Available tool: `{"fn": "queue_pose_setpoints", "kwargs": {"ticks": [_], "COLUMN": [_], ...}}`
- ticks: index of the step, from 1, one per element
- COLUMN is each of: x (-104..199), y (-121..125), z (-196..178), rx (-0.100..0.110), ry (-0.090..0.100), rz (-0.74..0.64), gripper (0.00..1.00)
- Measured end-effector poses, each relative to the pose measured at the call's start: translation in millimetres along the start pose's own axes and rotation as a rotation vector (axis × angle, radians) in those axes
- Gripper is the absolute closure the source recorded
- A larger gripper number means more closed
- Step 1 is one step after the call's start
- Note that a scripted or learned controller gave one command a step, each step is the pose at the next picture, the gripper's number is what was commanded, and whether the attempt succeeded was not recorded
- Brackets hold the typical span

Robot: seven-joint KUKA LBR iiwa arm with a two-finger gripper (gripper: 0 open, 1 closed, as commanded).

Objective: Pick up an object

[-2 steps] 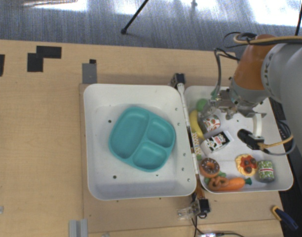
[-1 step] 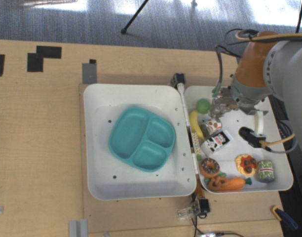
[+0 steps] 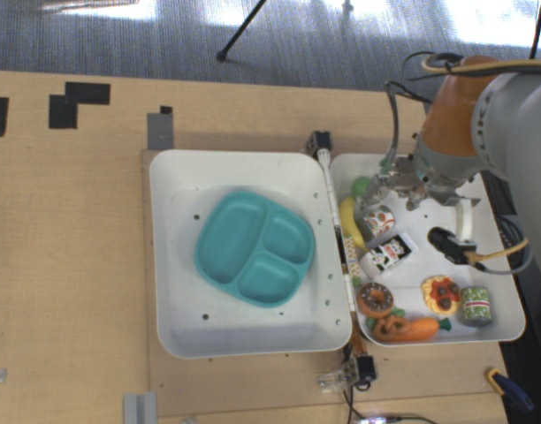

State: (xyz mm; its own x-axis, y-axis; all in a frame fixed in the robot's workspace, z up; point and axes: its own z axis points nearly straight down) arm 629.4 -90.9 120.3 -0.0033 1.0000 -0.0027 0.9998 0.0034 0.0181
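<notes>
We look down at a slant on a wooden table [image 3: 67,237] carrying two shallow white bins side by side. The left bin [image 3: 173,325] holds a teal divided plate [image 3: 255,247]. The right bin [image 3: 509,321] holds a scatter of small toy foods. The grey arm with its orange band [image 3: 452,117] reaches in from the right and bends down over the upper part of the right bin.

The pincer [image 3: 377,200] hangs low among the toys near the bin's left wall. We cannot tell whether it is released or clenched, and nothing visibly sits in its grip.

Just beside the pincer, at its lower side, lies a small round can-like toy [image 3: 379,222], the likeliest target. A yellow banana [image 3: 349,221] lies along the wall just to the left, and a black-and-white carton [image 3: 390,253] sits a little further down. Well apart, along the bottom edge, are a chocolate donut [image 3: 375,299], a carrot [image 3: 412,329], a pizza slice [image 3: 440,293] and a green can [image 3: 476,306].

To do this step well, we judge the pincer should centre over one toy alone, straddle its narrow side, keep clear of the banana and the wall, and close fully before lifting straight up.
</notes>
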Motion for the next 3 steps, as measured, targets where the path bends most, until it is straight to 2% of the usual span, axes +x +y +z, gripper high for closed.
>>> {"fn": "queue_pose_setpoints", "kwargs": {"ticks": [1,2,3], "x": [3,4,4], "y": [-10,-9,-10], "z": [22,11,12], "rx": [0.012,0.010,0.010], "ry": [0.002,0.002,0.002], "rz": [0.000,-0.001,0.000], "gripper": [0.00,1.00,0.00]}}
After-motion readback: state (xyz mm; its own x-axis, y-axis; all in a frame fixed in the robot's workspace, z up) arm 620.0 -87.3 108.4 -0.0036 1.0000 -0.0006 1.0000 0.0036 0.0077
